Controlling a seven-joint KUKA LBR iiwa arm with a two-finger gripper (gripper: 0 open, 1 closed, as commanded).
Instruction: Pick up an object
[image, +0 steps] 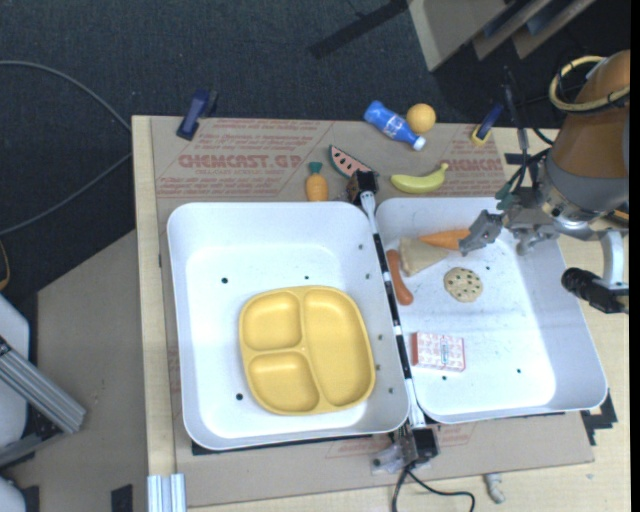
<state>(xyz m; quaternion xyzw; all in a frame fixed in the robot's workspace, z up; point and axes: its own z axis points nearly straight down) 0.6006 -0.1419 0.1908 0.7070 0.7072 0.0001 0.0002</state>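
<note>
Camera view, looking down at a slant on both bins: the gripper (484, 230) hangs low over the back of the right bin (560, 350), its grey tip just beside the orange carrot (445, 239), perhaps touching the thick end. From this angle I cannot tell whether the jaws are spread or pressed together, and nothing shows between them, so I would not call the carrot held.

The carrot lies across the top edge of a pale wedge, something like a slice of cheese or bread (422, 256). Near them, toward the front, sits a round cookie (462, 285), and along the divider lies a sausage (399, 277). A small printed card (439, 352) lies flat further forward. The left bin (200, 260) carries a yellow divided plate (305, 348).

To do this step well, I judge the gripper should settle squarely across the carrot's thick end, straddling its width, not its length (a tapered toy like that would likely squirt out if pinched near the point). It rests partly on the wedge, so a slow descent would help avoid shoving both things toward the bin wall. Closing should come only once the tip is level with the carrot's middle, followed by a straight lift.
</note>
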